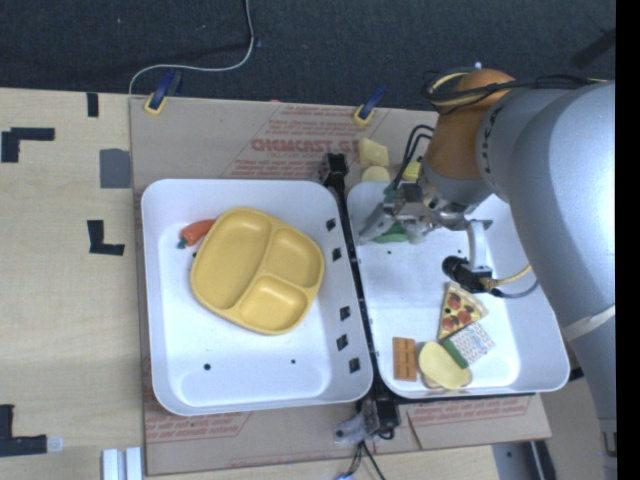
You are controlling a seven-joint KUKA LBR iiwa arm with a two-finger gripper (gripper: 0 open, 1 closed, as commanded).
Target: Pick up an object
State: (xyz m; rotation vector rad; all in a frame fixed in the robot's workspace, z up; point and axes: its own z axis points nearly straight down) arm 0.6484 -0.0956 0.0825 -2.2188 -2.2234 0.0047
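The gripper (392,220) is hanging low at the right bin's (540,368) far left corner, over a green piece (395,234). Whether it's grasping, I cannot tell. The pizza slice (459,313) is lying well away, toward the near side.

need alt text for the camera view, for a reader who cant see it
A grey robot arm with an orange band reaches from the right, its pincer low over the far left corner of the right white bin, which holds a toy pizza slice and other small items. The left white bin holds a yellow divided plastic plate.
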